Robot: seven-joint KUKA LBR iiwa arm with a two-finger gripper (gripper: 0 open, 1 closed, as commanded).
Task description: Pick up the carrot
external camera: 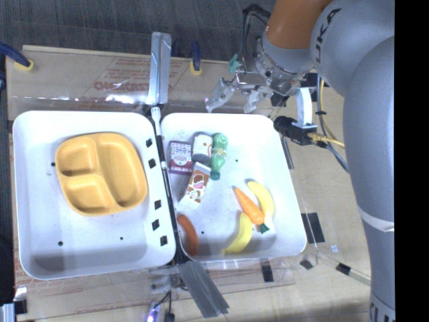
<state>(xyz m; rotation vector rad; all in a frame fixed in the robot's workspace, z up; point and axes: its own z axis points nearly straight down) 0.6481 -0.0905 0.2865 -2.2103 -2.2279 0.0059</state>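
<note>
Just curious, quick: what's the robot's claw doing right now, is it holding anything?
Claw: open, holding nothing, up above the far rim of the right bin; the carrot lies in it.

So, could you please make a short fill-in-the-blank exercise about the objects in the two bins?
1. The carrot lies in the ____ bin.
2. The carrot rests between two ____.
3. The left bin holds a yellow divided ____.
4. The hand hovers beyond the right bin's ____ rim.

Missing words: right; bananas; plate; far
</note>
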